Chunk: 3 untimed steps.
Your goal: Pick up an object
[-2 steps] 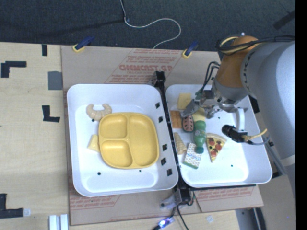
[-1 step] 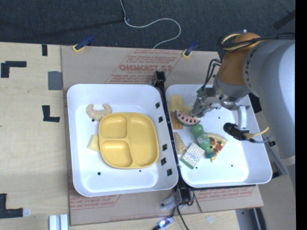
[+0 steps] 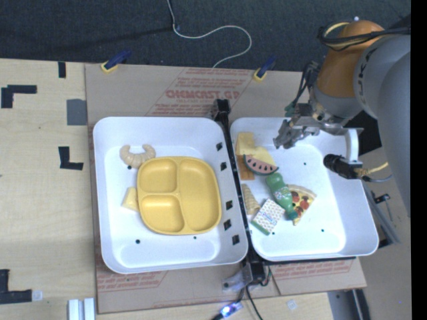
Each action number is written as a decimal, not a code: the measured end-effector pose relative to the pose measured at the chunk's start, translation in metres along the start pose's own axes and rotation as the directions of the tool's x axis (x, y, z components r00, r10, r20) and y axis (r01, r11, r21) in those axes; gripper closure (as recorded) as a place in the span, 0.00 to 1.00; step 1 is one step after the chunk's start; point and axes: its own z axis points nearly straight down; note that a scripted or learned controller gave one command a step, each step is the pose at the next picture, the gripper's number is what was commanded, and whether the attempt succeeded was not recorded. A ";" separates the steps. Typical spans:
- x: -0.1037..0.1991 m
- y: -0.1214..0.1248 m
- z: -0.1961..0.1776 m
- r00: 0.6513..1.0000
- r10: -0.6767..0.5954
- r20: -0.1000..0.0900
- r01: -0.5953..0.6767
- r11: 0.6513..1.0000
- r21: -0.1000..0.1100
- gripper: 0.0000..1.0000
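My gripper (image 3: 285, 139) hangs over the upper middle of the right bin (image 3: 333, 239), just right of a yellow cheese wedge (image 3: 245, 143). Nothing shows between its fingers. Below the cheese lies a watermelon slice (image 3: 261, 163). Lower down sit a green bottle-shaped toy (image 3: 283, 196), a pizza slice (image 3: 304, 199), a waffle cone (image 3: 249, 199) and a small white-green packet (image 3: 267, 217). All of these lie in the left half of the right bin.
The left bin (image 3: 113, 245) holds a yellow divided plate (image 3: 179, 195), a tan croissant-like piece (image 3: 137, 154) and a yellow wedge (image 3: 129, 198) tucked by the plate's left edge. A black clip divider (image 3: 227, 172) runs between the bins. The arm's orange band (image 3: 340, 65) looms at upper right.
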 end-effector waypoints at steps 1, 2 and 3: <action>0.008 0.007 -0.059 1.000 -0.001 0.000 0.001 1.000 0.000 1.00; 0.009 0.008 -0.066 1.000 0.000 -0.001 0.000 1.000 0.005 1.00; 0.040 -0.036 -0.060 1.000 -0.001 -0.001 0.001 1.000 0.010 1.00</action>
